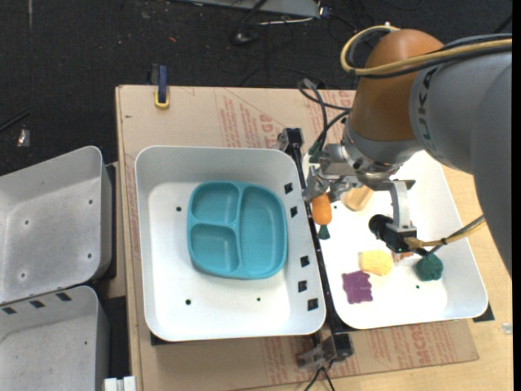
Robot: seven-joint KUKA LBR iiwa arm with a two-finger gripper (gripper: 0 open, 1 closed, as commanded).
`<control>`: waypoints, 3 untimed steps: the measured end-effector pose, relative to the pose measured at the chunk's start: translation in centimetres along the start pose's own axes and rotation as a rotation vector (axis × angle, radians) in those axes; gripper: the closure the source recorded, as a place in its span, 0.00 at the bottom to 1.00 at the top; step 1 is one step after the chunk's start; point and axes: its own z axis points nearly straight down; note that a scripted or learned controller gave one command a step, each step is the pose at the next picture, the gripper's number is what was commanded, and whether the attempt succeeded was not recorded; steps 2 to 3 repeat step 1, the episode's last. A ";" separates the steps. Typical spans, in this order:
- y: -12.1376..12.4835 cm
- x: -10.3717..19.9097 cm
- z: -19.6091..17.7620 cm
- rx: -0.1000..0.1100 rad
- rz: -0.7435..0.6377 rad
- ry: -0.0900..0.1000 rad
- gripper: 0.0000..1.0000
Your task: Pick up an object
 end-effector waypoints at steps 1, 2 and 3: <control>-0.5 5.4 0.8 0.001 0.000 0.000 1.00; -0.5 5.4 0.8 0.001 0.000 0.000 1.00; -0.5 5.4 0.8 0.001 0.000 0.000 1.00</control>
